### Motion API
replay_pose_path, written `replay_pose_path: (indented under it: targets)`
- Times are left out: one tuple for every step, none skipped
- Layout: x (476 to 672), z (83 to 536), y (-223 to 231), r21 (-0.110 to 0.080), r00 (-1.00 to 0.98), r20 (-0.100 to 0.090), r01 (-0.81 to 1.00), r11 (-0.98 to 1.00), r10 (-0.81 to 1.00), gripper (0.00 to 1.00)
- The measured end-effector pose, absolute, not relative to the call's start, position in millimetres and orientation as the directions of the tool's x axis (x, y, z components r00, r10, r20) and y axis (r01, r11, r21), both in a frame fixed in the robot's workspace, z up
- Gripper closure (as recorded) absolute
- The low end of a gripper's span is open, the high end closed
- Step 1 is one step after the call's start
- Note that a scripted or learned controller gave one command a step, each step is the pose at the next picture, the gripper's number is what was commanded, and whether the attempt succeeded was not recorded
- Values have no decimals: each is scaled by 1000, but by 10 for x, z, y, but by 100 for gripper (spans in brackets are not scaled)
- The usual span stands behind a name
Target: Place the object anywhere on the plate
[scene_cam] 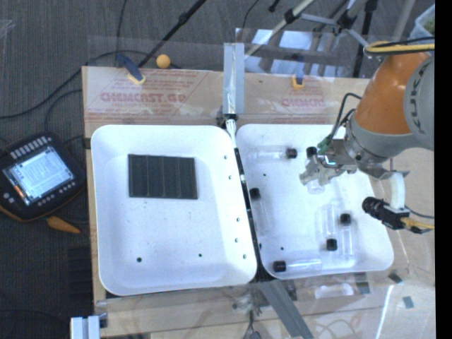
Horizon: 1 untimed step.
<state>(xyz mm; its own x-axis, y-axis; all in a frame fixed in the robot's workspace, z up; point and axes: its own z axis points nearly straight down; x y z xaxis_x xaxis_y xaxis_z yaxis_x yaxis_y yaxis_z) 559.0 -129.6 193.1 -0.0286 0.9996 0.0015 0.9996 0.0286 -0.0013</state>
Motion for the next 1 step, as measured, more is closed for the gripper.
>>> replay_pose_path:
  targets:
    - [6233,1823,-643,-3,-85,-1,996,85,996,100]
